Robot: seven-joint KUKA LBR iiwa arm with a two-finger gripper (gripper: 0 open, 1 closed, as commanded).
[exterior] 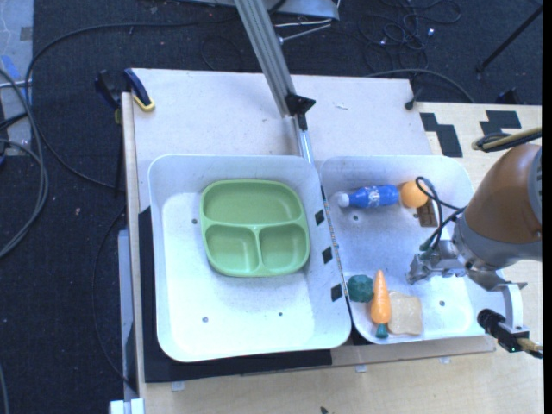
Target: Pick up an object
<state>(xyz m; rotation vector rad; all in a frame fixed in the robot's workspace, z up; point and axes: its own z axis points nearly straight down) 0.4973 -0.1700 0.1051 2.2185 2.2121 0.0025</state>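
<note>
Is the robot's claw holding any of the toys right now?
I can't tell. The claw hangs over the right bin, and no toy shows in it.

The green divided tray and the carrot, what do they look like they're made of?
The green divided tray looks like moulded plastic: one even pale green, rounded corners, soft matte sheen, three pressed compartments. The carrot is probably a plastic or rubber toy: flat uniform orange, smooth skin, though it is too small to be sure.

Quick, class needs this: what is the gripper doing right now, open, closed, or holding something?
Gripper: cannot be told; it hangs over the right bin, above the carrot, with nothing seen in its grasp.
</note>
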